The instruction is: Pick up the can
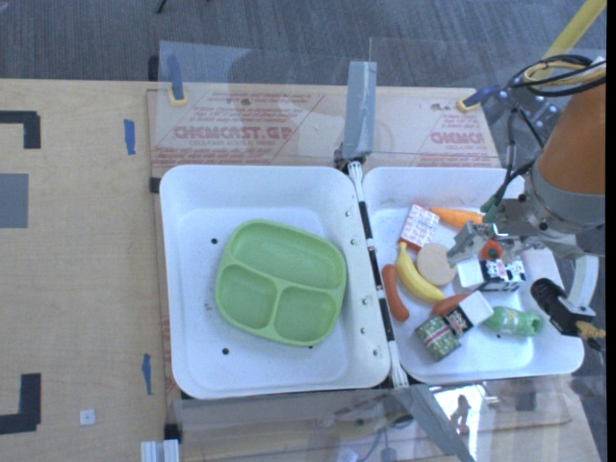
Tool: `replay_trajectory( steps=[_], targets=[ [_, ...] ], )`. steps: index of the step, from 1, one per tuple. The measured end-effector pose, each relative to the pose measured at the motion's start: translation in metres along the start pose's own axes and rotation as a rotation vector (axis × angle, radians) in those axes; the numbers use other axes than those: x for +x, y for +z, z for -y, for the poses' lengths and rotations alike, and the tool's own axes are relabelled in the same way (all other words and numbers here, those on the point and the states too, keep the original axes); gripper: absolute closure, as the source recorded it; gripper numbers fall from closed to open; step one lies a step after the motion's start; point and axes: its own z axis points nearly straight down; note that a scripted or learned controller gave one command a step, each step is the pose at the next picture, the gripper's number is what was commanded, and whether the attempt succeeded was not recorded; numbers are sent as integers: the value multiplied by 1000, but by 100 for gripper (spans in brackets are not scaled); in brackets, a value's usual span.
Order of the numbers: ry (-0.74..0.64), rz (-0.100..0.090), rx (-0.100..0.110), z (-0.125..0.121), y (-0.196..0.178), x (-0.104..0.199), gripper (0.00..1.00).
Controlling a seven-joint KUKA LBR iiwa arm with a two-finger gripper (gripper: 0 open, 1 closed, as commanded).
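The can (pixel 438 336) is small, with a green and dark label, and lies on its side near the front of the right bin (pixel 558 354). It touches a white block (pixel 474 310) on its right. My gripper (pixel 484 243) hangs over the middle of the right bin, behind and to the right of the can and well apart from it. It is just above a black and white box (pixel 503 275) and a small red item (pixel 492 251). Nothing of the can is near it.
Around the can lie a banana (pixel 414 273), a tan disc (pixel 436 263), a sausage (pixel 395 293), a green bottle (pixel 512 322), a carrot (pixel 457 216) and a red and white packet (pixel 419 225). The left bin (pixel 192 219) holds a green divided plate (pixel 279 282).
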Motion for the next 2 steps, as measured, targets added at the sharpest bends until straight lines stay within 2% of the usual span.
replay_trajectory(
  steps=[1, 2],
  targets=[
    [34, 2, -5, 24, 127, -17, 0],
    [-76, 5, -14, 42, 135, 7, 0]
  ],
)
